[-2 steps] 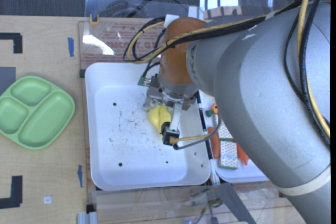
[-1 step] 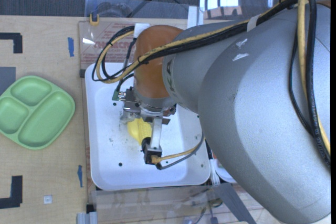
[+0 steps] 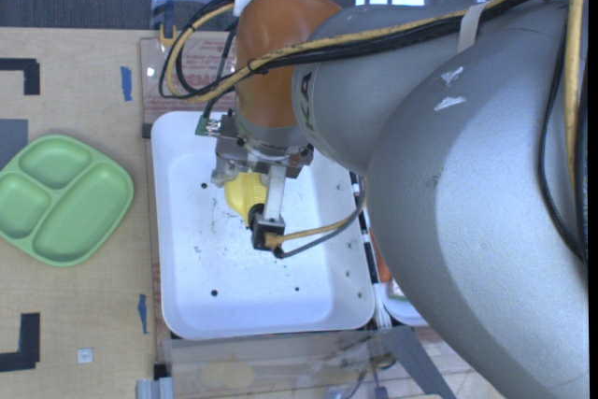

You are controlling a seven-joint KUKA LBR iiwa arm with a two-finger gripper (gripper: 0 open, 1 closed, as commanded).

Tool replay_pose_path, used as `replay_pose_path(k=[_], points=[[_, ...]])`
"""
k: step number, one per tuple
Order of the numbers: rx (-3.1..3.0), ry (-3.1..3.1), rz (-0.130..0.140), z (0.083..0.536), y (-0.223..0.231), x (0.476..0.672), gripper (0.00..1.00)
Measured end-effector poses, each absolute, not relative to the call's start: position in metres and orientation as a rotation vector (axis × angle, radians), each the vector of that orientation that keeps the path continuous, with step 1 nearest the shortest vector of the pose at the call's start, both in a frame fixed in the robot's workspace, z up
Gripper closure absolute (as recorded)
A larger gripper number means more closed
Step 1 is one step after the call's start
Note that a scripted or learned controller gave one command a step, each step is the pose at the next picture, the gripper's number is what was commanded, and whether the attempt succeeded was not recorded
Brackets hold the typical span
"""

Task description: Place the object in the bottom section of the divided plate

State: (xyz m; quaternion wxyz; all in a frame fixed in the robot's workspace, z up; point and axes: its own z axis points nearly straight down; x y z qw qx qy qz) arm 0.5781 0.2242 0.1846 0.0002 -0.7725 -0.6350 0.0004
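A yellow object (image 3: 242,194) lies in the upper middle of the white bin (image 3: 192,299), partly covered from above. My gripper (image 3: 254,171) hangs directly over it, low in the bin, and the wrist hides how it meets the object. The green divided plate (image 3: 64,198) rests on the wooden bench to the left of the bin, with two small sections at its top and left and one long section at its lower right. Nothing lies in any section of the plate.
Dark specks dot the bin floor. The bulky grey arm (image 3: 448,173) covers the right half of the view and the second bin. Black tape corners (image 3: 28,75) and blue tape strips (image 3: 126,81) mark the bench around the plate.
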Motion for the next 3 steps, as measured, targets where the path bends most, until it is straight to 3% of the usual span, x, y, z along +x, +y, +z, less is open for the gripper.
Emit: replay_pose_path(k=[1, 2, 3], points=[[-2.459, -1.956, 0.001, 0.217, 0.224, 0.581, 1.0], [-2.576, -1.799, 0.0, 0.182, 0.226, 0.622, 1.0], [-2.446, -1.972, -0.001, 0.282, 0.22, 0.663, 1.0]])
